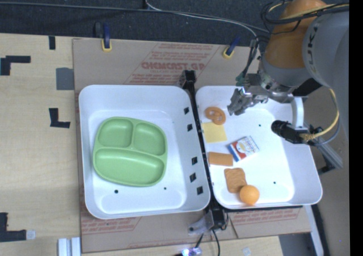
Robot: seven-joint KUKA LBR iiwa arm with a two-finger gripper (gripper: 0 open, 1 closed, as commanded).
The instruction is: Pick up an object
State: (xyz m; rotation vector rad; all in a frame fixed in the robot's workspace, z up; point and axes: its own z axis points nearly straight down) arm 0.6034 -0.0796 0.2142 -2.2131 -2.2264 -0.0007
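Note:
In the right bin [295, 170] lie several small food items: a brown pretzel-like ring [215, 115], a pale yellow cheese slice [214, 132], a white carton with red and blue print [244, 147], a tan bar [220, 159], a brown cracker [234, 178] and an orange ball [249, 194]. My gripper [237, 104] hangs over the back of this bin, just right of the ring and above it. Nothing shows between its fingers.
The left bin [91, 101] holds a green divided plate [130, 151]. A black divider [195, 135] runs between the bins. Cardboard lies under both, held by clamps [106, 42] at the back. A black fitting [286, 130] with cables juts over the right bin.

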